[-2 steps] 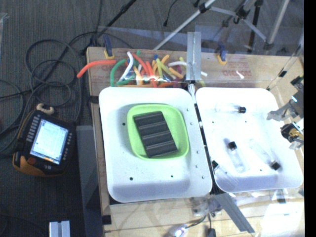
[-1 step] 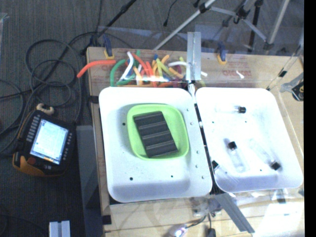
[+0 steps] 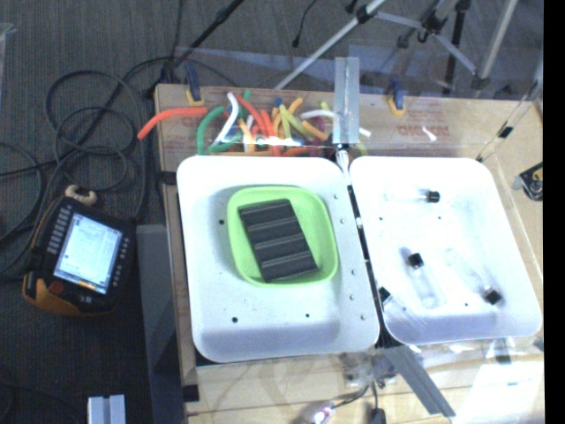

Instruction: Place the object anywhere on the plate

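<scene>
Squarely on the green plate (image 3: 323,212), a dark ribbed block (image 3: 278,239); state of the hand unclear.

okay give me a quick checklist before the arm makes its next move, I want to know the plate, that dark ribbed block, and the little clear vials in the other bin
1. Green plate lies flat in the left bin: ok.
2. Dark ribbed block rests on the plate, inside its rim: ok.
3. Some bare plate surface remains around the block for another object: ok, though the strip is narrow.
4. Clear vials with dark caps lie loose in the right bin, apart from one another: ok.
5. Exact number and outline of the vials: cannot tell, they blend into the white floor.
6. Divider between the two bins free of objects: ok.
</scene>
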You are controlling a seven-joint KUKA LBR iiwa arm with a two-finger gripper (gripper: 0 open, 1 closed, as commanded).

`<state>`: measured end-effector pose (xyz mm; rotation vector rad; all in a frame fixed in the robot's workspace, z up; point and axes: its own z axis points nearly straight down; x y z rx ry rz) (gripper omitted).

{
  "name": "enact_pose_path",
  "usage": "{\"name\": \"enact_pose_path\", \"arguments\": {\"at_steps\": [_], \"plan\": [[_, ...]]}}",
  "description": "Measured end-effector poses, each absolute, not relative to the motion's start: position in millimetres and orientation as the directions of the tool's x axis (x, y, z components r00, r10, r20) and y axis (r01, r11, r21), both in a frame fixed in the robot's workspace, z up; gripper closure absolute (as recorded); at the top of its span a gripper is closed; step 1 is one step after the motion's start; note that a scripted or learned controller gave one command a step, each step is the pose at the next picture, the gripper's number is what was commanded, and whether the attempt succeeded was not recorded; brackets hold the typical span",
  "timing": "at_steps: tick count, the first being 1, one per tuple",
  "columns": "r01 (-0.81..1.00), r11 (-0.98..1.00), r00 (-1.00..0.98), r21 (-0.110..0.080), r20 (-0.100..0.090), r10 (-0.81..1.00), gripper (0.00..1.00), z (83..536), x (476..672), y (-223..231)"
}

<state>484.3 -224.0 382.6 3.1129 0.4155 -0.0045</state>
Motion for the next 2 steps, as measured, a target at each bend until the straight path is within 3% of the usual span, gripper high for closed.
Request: {"name": "enact_pose_path", "arguments": {"at_steps": [1, 2], "plan": [[0.202, -0.979, 0.979, 0.002, -0.003, 0.202, 0.0, 333.2, 484.3, -224.0], [0.201, -0.98, 0.98, 0.002, -0.003, 0.201, 0.0, 328.8, 484.8, -223.8]]}}
